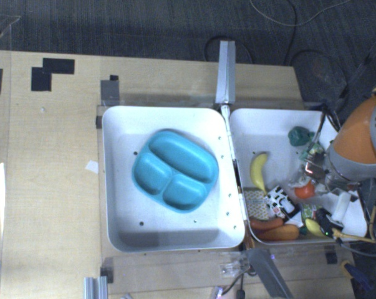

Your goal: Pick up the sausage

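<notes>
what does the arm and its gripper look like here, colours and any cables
The arm has a rounded orange band above a grey wrist section. Below it the gripper is a cluttered mix of dark and silvery metal parts with small coloured bits. Thin dark cables run around the wrist and trail off the bench edge.

Probably a robotics lab: a wooden bench (pixel 44 167) with black markers, loose cables (pixel 287 11) on grey carpet
</notes>
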{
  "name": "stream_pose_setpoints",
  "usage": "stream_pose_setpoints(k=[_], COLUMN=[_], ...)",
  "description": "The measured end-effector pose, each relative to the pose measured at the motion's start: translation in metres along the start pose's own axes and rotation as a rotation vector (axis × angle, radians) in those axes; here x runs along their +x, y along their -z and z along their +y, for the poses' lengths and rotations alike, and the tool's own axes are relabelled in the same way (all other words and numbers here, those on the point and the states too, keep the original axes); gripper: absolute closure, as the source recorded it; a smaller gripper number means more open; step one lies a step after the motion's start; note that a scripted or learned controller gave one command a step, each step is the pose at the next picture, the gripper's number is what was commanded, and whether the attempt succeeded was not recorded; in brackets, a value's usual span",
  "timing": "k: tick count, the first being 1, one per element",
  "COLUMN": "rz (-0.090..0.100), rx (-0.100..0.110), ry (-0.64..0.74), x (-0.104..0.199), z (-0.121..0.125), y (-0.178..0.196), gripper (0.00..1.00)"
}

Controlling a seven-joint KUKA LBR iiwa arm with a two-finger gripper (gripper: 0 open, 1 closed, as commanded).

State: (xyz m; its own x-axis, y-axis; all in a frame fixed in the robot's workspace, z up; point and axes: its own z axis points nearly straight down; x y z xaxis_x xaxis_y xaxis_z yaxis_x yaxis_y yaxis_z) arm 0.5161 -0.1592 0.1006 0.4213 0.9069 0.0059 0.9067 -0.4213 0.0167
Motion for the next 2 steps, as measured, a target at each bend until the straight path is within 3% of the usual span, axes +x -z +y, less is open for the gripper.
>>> stream_pose_setpoints(k=[1,2], rz=[-0.005,-0.006], rx=[0.008,0.010], ry=[-0.297,-0.197], x=[0.020,0.045], z=[0.092,0.088], y=[-0.014,0.140], gripper=[1.00,1.00])
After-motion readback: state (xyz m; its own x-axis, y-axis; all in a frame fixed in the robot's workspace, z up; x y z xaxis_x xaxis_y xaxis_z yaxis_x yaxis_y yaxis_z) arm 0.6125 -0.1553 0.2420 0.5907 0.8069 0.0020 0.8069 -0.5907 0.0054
